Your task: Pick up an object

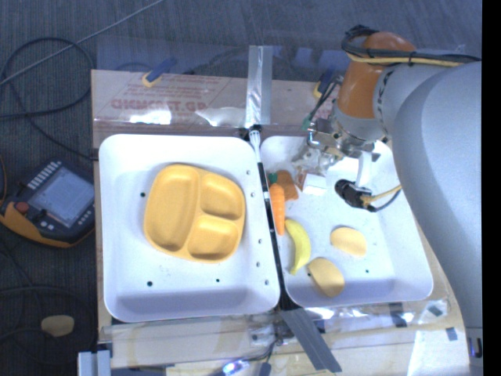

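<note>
The right bin (pixel 391 284) holds a carrot (pixel 278 204) against its left wall, a yellow banana (pixel 298 246) just below it, a pale yellow oval piece (pixel 348 241) and a tan potato-like piece (pixel 326 276) near the front. A small orange-brown piece (pixel 287 185) lies beside the carrot's top. My gripper (pixel 317 161) hangs low over the far part of the right bin, right of the carrot's top. A white and red scrap (pixel 313 183) lies just under it.
The left bin (pixel 117 280) holds a yellow divided plate (pixel 196 211). A grey divider runs between the bins. Cardboard and clear plastic lie behind the bins. A handheld pendant (pixel 51 202) and cables sit on the floor at left.
</note>
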Motion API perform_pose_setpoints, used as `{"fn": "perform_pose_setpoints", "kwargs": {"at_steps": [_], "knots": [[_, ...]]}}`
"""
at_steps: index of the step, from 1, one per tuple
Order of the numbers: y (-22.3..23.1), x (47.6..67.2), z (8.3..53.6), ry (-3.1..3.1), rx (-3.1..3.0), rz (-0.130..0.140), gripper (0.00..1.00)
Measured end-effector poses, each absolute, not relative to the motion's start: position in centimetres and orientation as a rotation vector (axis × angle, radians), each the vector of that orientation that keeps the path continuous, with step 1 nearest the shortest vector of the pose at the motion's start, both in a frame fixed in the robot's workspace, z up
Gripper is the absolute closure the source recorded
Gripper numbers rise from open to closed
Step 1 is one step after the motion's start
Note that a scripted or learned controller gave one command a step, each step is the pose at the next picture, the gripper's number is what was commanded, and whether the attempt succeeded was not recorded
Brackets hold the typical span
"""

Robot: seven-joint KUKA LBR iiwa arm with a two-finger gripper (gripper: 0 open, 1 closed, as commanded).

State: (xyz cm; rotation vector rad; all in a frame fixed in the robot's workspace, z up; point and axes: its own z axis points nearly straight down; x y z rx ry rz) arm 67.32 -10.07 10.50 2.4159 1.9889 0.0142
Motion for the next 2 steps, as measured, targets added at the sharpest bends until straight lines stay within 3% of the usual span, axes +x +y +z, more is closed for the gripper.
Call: {"fn": "perform_pose_setpoints", "kwargs": {"at_steps": [2], "knots": [[-15.3, 67.2, 8.9, 1.732, 2.623, 0.012, 1.0]]}}
